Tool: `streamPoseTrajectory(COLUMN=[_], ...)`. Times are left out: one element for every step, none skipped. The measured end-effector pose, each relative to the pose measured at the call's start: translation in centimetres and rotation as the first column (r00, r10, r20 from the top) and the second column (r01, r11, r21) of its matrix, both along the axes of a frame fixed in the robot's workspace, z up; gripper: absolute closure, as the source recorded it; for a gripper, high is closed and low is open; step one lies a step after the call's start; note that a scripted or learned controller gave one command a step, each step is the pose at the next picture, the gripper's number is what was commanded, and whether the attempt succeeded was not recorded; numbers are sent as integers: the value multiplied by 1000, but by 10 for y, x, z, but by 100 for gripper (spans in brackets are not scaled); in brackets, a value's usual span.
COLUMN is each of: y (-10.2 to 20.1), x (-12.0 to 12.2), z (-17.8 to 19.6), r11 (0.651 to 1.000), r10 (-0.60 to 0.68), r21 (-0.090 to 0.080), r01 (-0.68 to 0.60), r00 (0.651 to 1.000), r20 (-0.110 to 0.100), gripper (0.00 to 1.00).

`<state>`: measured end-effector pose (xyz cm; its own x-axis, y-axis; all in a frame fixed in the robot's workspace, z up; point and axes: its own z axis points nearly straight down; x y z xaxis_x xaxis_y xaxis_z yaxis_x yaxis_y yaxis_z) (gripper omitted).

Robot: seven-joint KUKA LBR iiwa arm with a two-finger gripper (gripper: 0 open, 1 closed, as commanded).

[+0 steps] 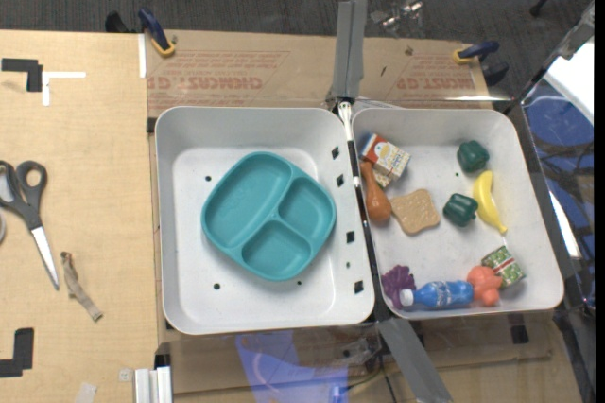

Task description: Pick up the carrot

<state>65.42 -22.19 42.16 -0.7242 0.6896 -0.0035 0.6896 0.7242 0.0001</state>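
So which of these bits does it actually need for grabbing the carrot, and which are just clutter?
Needed:
orange toy carrot, lying along the right white bin's left wall

Just lying about:
teal divided plate
yellow banana
toast slice
blue bottle
grey-handled scissors

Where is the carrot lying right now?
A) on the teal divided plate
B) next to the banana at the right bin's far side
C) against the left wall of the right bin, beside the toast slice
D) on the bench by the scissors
C: the carrot lies along the right bin's left wall, just left of the toast slice.
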Motion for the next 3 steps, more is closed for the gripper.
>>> streamPoseTrajectory(y=[0, 0, 0], x=[-37, -68, -59], z=[41, -89, 15], r11=[925, 876, 784], r10=[379, 482, 621], r21=[-1, 1, -2], r01=[-379, -482, -621], r00=[925, 876, 784], r20=[1, -1, 1], gripper=[100, 100, 100])
